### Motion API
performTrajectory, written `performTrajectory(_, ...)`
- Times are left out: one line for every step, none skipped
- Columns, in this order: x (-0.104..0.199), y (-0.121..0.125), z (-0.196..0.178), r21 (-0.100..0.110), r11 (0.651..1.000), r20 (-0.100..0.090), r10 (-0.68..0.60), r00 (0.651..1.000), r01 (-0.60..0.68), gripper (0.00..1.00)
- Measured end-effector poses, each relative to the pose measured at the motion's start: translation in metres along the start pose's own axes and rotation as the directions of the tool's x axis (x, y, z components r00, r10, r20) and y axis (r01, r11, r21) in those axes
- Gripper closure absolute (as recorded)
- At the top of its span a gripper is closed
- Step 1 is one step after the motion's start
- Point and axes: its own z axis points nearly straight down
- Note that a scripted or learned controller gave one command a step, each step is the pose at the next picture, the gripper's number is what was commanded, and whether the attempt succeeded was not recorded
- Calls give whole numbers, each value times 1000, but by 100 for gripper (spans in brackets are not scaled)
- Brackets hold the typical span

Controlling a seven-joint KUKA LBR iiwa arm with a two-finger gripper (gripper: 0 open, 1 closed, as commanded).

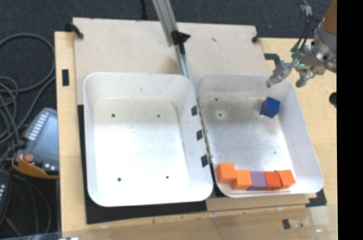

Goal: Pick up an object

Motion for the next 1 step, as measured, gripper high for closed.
performTrajectory(0, 0, 0, 1, 1000, 0, -2, 1000, 2, 0)
